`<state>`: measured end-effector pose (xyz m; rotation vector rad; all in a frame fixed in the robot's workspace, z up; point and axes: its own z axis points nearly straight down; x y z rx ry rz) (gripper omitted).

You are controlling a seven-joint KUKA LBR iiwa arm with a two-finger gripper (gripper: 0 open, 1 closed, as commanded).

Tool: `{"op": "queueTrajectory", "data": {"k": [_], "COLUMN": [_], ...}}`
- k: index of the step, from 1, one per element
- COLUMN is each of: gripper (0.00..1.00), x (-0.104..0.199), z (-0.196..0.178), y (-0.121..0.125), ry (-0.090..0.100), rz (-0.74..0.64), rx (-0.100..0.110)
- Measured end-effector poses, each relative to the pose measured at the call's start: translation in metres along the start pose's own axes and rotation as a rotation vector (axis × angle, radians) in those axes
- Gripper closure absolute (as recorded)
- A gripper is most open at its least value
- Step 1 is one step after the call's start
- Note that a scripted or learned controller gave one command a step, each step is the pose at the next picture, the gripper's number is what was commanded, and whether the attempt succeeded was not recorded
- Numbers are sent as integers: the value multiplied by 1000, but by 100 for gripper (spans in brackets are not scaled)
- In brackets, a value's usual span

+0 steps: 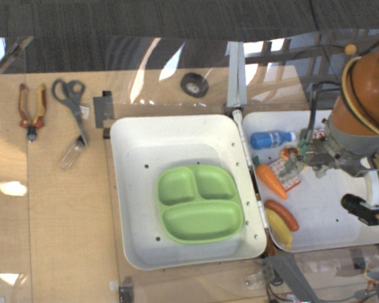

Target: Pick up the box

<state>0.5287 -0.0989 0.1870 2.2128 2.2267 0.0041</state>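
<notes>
stage: reach, box (287, 170) not lifted | box: right bin (328, 234), beside carrot (271, 180); gripper (306, 152) just above it | jaws: cannot tell | left: grasp; lift

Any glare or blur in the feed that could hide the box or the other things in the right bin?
Camera view: bright streaks of glare lie on the clear sheet above the left bin, off the work area. The right bin is evenly lit, shadows soft. The box looks small and slightly blurred beside the carrot, its print unreadable. The arm covers the bin's upper right part.
</notes>
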Motion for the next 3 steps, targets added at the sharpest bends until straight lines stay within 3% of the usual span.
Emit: {"op": "queueTrajectory", "data": {"k": [1,2,3], "gripper": [0,100,100], "x": [-4,-3,61], "z": [98,86,-43], "y": [46,48,19], "ry": [-3,-4,0], "rz": [-145,-147,-111], "rx": [-12,-18,-4]}}
